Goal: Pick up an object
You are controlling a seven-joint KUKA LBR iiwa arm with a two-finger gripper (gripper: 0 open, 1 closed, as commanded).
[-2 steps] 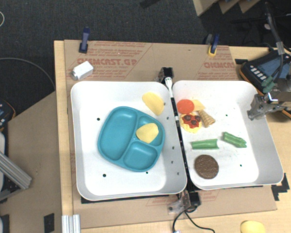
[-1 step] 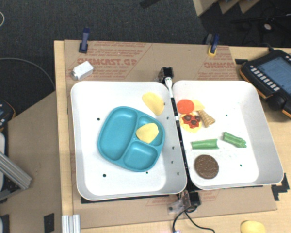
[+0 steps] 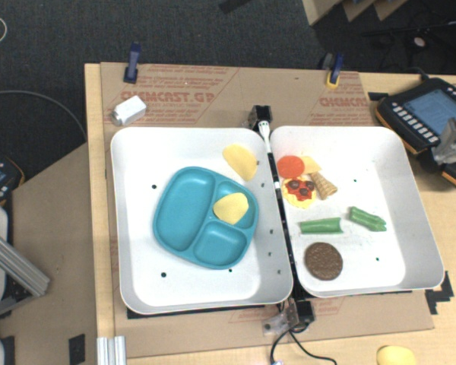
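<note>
The left bin (image 3: 137, 166) holds a teal divided plate (image 3: 184, 217) with a pale yellow piece (image 3: 231, 207) lying on its right compartment. Another yellow piece (image 3: 241, 160) lies just beyond the plate near the bin's far right corner. In the right bin (image 3: 387, 158), a red round slice (image 3: 291, 166), a small pizza-like piece (image 3: 299, 191) and a tan cone (image 3: 324, 185) are clustered at the far left. Two green pods (image 3: 320, 225) (image 3: 367, 219) lie mid-bin. A brown round patty (image 3: 323, 260) sits near the front.
A black clip (image 3: 261, 117) joins the bins at the back. A white block (image 3: 129, 110) lies on the cardboard at far left. A pendant with a screen (image 3: 422, 116) sits at the right, with a grey part (image 3: 454, 144) over it. A yellow object (image 3: 395, 355) lies front right.
</note>
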